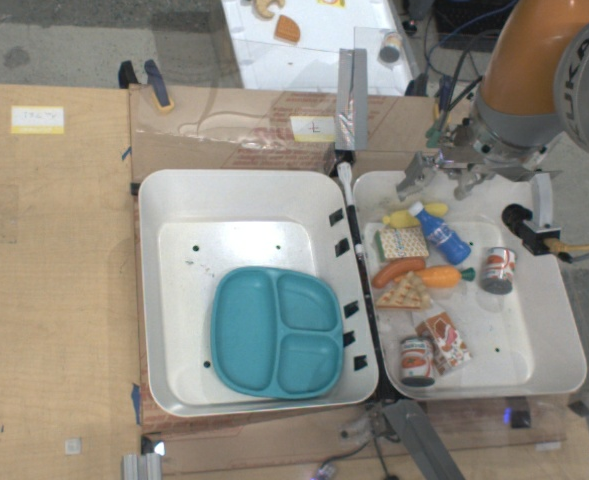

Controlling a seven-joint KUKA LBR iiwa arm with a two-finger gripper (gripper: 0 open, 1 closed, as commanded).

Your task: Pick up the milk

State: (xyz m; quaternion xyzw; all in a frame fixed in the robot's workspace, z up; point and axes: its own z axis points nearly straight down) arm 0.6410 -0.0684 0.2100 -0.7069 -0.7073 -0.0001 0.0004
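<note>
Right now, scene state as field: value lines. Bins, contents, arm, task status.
left bin: teal tray with three compartments
right bin: blue bottle, yellow item, cracker, sausage, carrot, waffle slice, two cans, red packet
milk: likely the blue bottle with white cap, lying tilted at the bin's far side
claw: above the right bin's far edge, apart from the bottle
held: nothing seen between the claw's fingers
task status: milk not yet picked

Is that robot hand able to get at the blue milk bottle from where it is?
Probably yes. The hand hangs just above the milk bottle in the right bin, and nothing covers the bottle, though a yellow piece and a cracker crowd its left side.
</note>
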